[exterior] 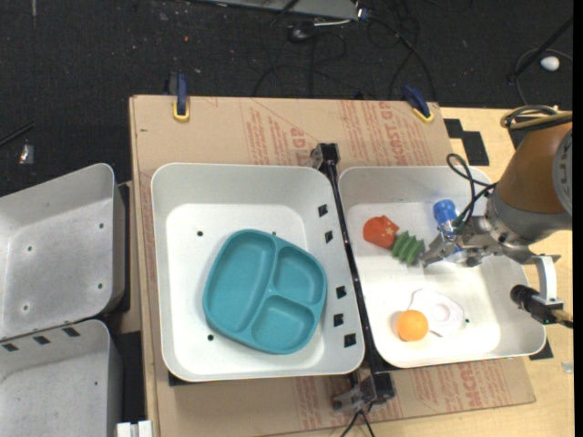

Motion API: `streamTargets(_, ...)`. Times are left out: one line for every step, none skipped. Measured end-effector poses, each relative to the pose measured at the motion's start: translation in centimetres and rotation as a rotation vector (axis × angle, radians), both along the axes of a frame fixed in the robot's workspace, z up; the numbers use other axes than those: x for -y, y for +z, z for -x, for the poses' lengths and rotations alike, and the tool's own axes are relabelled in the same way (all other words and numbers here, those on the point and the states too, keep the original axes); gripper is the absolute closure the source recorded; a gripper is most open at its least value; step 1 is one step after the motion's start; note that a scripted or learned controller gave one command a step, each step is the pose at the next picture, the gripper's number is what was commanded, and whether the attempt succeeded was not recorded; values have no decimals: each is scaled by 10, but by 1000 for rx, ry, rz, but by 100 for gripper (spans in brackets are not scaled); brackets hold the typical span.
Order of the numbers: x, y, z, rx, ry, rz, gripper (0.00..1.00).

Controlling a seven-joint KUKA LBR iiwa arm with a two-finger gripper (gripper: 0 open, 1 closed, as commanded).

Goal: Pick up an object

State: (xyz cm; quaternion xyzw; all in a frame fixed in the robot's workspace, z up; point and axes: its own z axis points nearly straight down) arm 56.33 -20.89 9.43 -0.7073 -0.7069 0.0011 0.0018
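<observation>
Two white bins [173,271] sit on a tan cardboard sheet [246,126] printed with reddish lettering, over a black floor. The left bin holds a teal divided plate [264,291]. In the right bin: a red toy, perhaps a strawberry, [380,231] touching a dark green ridged piece [408,248], a small blue object [444,211], and nearer, a white fried egg with pale pinkish centre [444,313] beside an orange ball [412,325]. The arm [537,185] is grey with an orange band; its gripper [435,251] is silvery grey. Blue-and-yellow clamps [180,98] grip the cardboard's far edge
</observation>
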Motion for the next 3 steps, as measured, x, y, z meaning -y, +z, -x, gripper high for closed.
streamTargets(0,13,-2,5,1,1,100)
streamTargets(4,57,-3,9,1,3,100)
streamTargets(1,120,-1,11,3,4,100)
